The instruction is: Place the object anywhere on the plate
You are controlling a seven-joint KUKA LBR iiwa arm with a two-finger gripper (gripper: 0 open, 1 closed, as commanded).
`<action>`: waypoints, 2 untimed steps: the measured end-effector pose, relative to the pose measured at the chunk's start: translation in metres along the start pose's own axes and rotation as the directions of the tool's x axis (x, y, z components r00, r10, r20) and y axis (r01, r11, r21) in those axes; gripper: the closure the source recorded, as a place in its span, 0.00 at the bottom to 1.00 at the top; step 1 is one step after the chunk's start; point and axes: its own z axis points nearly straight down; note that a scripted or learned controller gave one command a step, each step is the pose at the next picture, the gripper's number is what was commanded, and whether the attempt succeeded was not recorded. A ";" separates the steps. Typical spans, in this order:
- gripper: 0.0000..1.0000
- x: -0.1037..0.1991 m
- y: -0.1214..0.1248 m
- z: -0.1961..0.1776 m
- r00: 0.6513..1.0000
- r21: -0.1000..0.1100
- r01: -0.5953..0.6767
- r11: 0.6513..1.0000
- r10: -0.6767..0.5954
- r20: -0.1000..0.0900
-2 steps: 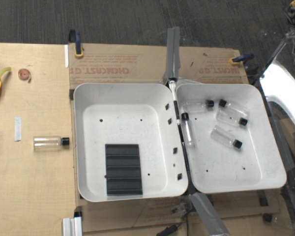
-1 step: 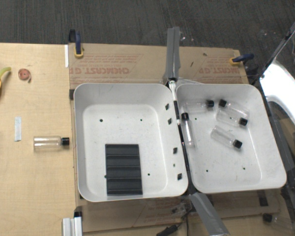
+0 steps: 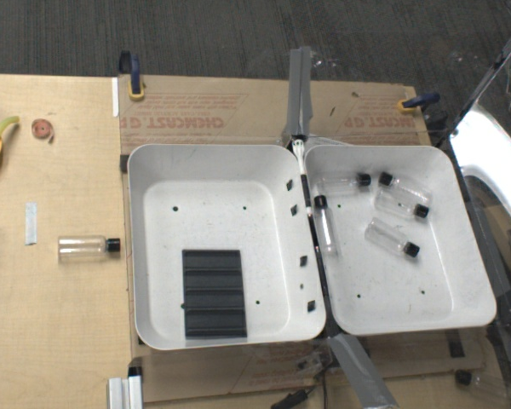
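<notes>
my gripper's state i cannot tell, and the vials (image 3: 393, 216) lie loose in the right bin (image 3: 460, 305), well apart from the dark plate (image 3: 213, 294) in the left bin (image 3: 153, 228), so i judge a clear, round vial could roll or slip.

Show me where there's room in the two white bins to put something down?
Left bin: bare floor all around the black ridged plate, mostly above it. Right bin: bare along the lower half, below the vials. Its upper part is crowded with the clear, black-capped vials.
</notes>
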 end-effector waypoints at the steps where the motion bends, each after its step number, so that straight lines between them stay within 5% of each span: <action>1: 0.00 -0.002 0.000 0.000 1.000 0.001 -0.012 1.000 0.012 0.001; 2: 0.00 -0.003 0.000 0.000 1.000 0.002 -0.014 1.000 0.014 0.001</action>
